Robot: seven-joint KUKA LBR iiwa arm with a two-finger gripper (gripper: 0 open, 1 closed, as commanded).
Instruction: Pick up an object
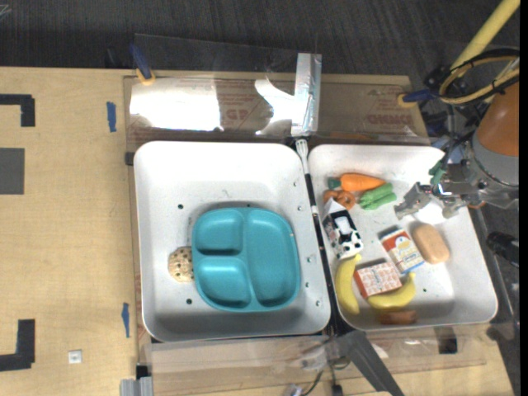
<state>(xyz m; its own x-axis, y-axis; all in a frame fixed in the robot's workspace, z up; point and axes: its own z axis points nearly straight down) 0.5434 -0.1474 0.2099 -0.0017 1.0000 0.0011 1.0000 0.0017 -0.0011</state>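
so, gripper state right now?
gripper: cannot be told; it sits above the right bin, near the bread roll, nothing visibly held.

Teal tray (245,258), yellow banana (350,291)

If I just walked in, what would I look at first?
Probably the big teal tray lying in the left bin, with a speckled cookie tucked at its left edge. Next, the bright pile in the right bin: a carrot near the top and a banana curling under a small box. The gripper hangs over that bin's right side.
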